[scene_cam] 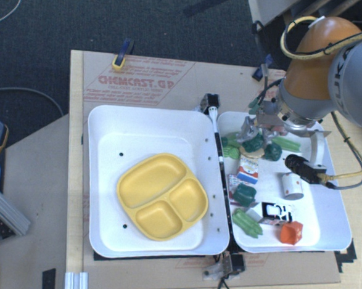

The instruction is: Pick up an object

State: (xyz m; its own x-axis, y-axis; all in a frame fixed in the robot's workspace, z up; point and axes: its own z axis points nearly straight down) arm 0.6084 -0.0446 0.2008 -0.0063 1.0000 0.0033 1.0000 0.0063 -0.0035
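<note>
My gripper [255, 132] is low over the far left part of the right bin [334, 210]. Directly under it is a dark green piece [251, 143], and a round dark green thing [272, 152] lies just to its right. A light green piece [230, 152] sits to the left by the bin wall, and a pale green strip [287, 143] lies to the right. Whether anything is held is hidden by the wrist.
Nearer the front of the right bin lie a red, white and blue packet [247, 172], a dark green cup [245, 194], a white cylinder [292, 185], a black and white item [277, 210], a green pepper [247, 222] and an orange-red block [291, 232]. The left bin [107, 135] holds a yellow divided plate [162, 196].
</note>
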